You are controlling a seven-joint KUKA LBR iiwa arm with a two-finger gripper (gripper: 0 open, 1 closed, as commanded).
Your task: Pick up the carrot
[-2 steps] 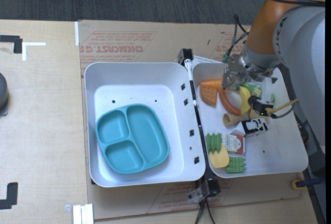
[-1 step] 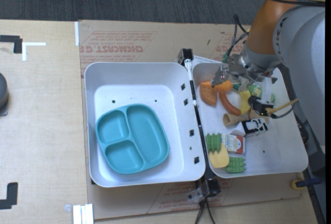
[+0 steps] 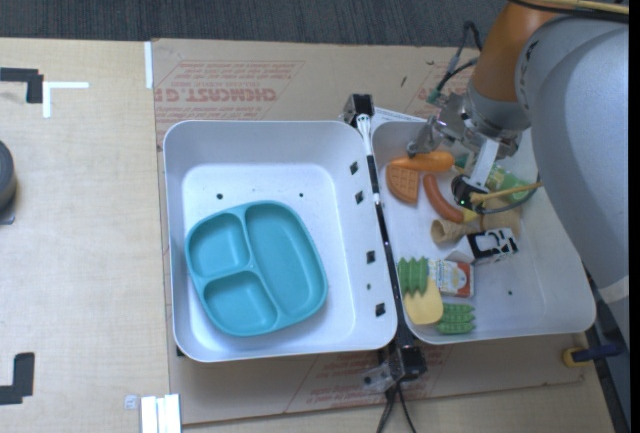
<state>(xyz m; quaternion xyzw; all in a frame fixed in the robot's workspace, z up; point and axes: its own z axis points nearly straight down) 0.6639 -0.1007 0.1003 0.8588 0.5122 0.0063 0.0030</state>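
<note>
Nearest the lens, my grey arm (image 3: 580,151) filled the right side of the frame, w/ the orange band (image 3: 505,46) at upper right above the wrist. My gripper (image 3: 460,153) was down over the upper part of the right bin (image 3: 540,313); whether it was wide, narrow or holding anything could not be told from this angle.

Task item: the carrot (image 3: 428,162) lay in the upper left part of the right bin, just left of my gripper and close against it; contact unclear.

Other contents of the right bin, top to bottom:
- orange waffle-textured piece (image 3: 403,183), just below the carrot
- red-orange sausage (image 3: 440,199), slanting down to the right
- pale green item (image 3: 507,187), right of the sausage, partly under my wrist
- tan cone (image 3: 450,229)
- black-and-white item (image 3: 492,243)
- green leafy piece (image 3: 412,273), beside a small red-and-white carton (image 3: 455,276)
- yellow piece (image 3: 423,307) & a green pea pod (image 3: 458,319), near the bin's lower rim

Left bin (image 3: 175,221), centre of frame: held a teal 3-compartment plate (image 3: 255,266), lying flat in its lower left part. Both bins sat on cardboard (image 3: 230,81) over the wooden bench (image 3: 80,251).
</note>
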